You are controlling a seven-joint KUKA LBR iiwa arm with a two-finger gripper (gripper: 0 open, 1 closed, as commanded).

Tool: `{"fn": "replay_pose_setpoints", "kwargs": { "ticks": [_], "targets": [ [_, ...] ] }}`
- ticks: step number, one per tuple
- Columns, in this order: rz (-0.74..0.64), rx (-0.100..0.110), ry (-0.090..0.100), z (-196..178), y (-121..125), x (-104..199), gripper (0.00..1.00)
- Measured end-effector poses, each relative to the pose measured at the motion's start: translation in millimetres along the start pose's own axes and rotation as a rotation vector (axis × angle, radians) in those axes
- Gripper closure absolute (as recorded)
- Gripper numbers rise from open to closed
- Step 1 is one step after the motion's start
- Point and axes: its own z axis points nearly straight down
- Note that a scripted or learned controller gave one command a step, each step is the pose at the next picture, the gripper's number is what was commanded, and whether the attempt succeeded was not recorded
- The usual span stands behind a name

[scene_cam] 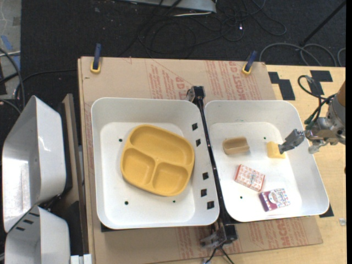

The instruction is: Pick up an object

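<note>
Arm comes in from the right, gripper [290, 141] low over the right bin [308, 194], tip right at the yellow block [274, 149] near that bin's right wall. Looks like contact or very close; can't tell which. Can't tell the state of the jaws from this angle either, and nothing visibly sits between them, so no confirmed grasp.

Right bin contents: tan block [236, 146] left of the yellow one and apart from it, red-and-white packet [249, 177] nearer the middle, purple-and-white carton [275, 199] nearest the front edge. All lying flat, none touching. Left bin [104, 164] holds a yellow divided plate [157, 159], well apart from the action.

My read: approach/descend step, with the yellow block as likely target. Next move needs the jaws straddling the block squarely, then closing and lifting straight up. Block is small and close to the bin's sloped wall, so an off-centre close could just shove it sideways. Worktop [165, 76] under both bins is cardboard-covered.
</note>
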Motion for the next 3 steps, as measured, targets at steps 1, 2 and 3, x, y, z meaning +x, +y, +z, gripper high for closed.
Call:
{"fn": "replay_pose_setpoints", "kwargs": {
  "ticks": [1,2,3],
  "targets": [
    [-0.004,-0.013,-0.003,-7.2,2.9,0.9,0.00],
    [-0.001,-0.009,-0.002,36.7,-0.9,2.2,0.00],
    [-0.002,-0.009,-0.001,97.6,3.5,9.1,0.00]
  ]
}}
